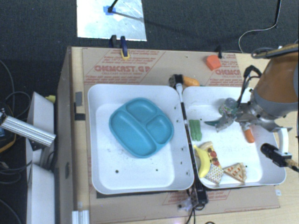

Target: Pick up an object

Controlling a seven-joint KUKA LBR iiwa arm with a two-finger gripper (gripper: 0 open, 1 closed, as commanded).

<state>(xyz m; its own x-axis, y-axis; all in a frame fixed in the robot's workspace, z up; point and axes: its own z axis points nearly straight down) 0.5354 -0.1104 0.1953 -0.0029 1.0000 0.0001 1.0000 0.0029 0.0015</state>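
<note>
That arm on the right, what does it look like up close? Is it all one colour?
No. The arm is a bulky rounded shell, orange on top and grey beneath. A thin black cable loops along its side towards the wrist. The gripper at its tip is darker, greyish metal, narrowing to a point over the right bin. No lettering or markings can be made out.

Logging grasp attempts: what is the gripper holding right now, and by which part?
Cannot be told: the gripper is low in the right bin, its fingertips too blurred to show anything between them.
</note>
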